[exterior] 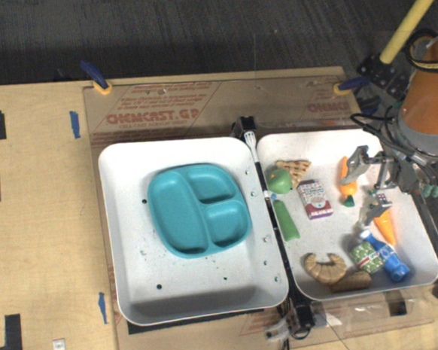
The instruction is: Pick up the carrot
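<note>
The pincer (371,185) hangs spread and empty over the right bin (426,267), right of centre, its fingers straddling bare floor; the carrot (386,227) lies just below it, ungrasped.

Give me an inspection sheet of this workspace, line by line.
Surface: wooden bench bearing two white bins; left bin holds a teal divided tray.
Job's things: carrot in right bin, near its right wall.
Clutter: croissant, green stick, small box, blue bottle, orange piece.
Grippers: gripper over right bin, jaws apart, holding nothing.
Cables: black bundle by the arm.
Surroundings: dark floor.
</note>
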Action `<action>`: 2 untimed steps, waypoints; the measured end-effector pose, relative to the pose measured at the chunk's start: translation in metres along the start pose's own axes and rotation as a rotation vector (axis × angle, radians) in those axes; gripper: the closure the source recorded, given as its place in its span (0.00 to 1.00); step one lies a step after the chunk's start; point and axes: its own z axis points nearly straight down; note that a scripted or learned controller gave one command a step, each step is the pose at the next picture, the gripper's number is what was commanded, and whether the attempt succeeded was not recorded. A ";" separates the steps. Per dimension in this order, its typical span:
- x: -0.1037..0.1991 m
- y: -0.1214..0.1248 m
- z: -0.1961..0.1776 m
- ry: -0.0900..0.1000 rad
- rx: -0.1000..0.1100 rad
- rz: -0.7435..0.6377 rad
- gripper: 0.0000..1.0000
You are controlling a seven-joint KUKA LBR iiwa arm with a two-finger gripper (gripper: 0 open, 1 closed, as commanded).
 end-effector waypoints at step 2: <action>-0.051 -0.053 0.101 -0.014 0.003 -0.176 1.00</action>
